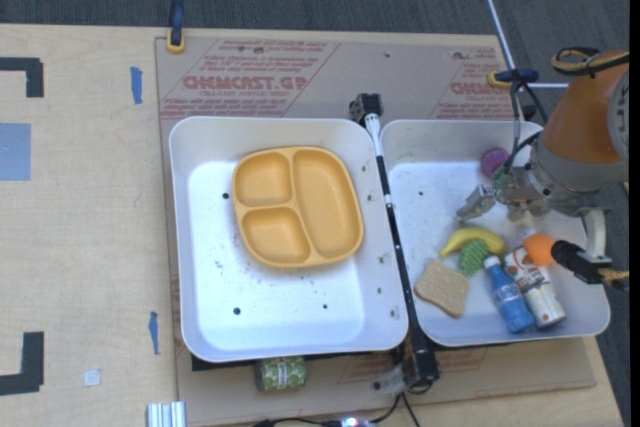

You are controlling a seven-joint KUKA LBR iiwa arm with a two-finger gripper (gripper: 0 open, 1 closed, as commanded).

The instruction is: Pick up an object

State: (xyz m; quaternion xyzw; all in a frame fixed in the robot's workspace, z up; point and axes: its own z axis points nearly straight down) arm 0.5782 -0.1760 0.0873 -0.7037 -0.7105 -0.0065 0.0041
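My gripper (498,203) hangs low over the right bin (430,177), near its far right side. Its fingers (474,206) are spread open with nothing between them. Just behind the gripper lies a small purple object (494,160). In front of it rest a yellow banana (472,239) and a green piece (472,259). Closer to the front of the bin are a slice of bread (442,287), a blue bottle (508,294), a white and red bottle (536,290) and an orange ball (538,248).
The left bin (210,295) holds a yellow three-part plate (297,205). A divider bar (385,205) runs between the bins. A small green can (282,373) lies outside, below the left bin's front edge. The arm's orange band (585,120) is at the right edge.
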